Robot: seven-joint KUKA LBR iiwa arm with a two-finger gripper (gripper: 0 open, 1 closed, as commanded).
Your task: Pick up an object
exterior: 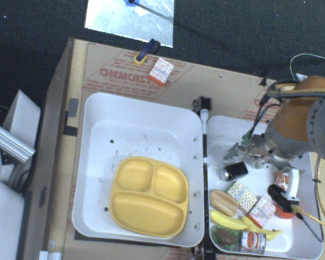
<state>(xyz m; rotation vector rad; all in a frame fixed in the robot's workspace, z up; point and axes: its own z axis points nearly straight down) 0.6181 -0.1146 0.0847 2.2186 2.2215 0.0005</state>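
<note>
So the likely target looks like the small black object sitting on the floor of the right bin, up toward that bin's 10 o'clock area and apart from the rest of the clutter. The gripper hangs right over it, just at its 1 o'clock, but whether it's spread or pinched can't be made out from this angle since the metal bits blur together, and nothing is visibly caught in it. So the pick isn't done yet as far as the view shows: the object sits on the bin floor, and what's left is basically everything that counts, closing on it and lifting it clear. Going outward, at the object's 5 o'clock there's a pile: a checkered packet, a hot dog bun, a banana, and a small can lying on its side near the bin's front wall. At 3 o'clock sits a red and white item. Way over at 9 o'clock, the left bin carries a yellow divided plate. The arm comes in from 2 o'clock.
</note>
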